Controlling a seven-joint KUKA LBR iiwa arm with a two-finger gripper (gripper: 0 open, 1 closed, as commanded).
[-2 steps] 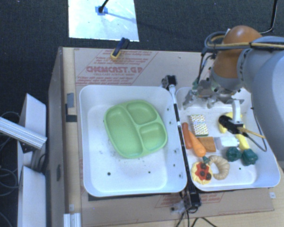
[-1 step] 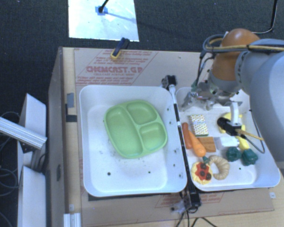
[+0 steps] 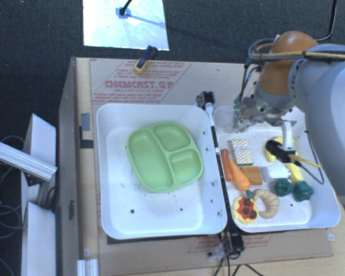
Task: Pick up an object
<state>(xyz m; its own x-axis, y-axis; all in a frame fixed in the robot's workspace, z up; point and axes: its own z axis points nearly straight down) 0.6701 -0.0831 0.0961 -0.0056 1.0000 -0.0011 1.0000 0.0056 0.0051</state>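
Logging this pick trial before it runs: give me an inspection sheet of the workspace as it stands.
Surface: cardboard-topped bench bearing two shallow white bins; left bin, right bin.
Job's things: right bin holds an orange plastic carrot, patterned square block, tan croissant toy, small toy pizza, two dark green toys, a yellow piece.
Clutter: light green divided plastic tray in the left bin; yellow-and-black tool on the cardboard.
Claw: claw over the right bin's far corner, nothing seen between its fingers.
Cables: black cables at the wrist.
Surroundings: dark carpet, silvery sheet.
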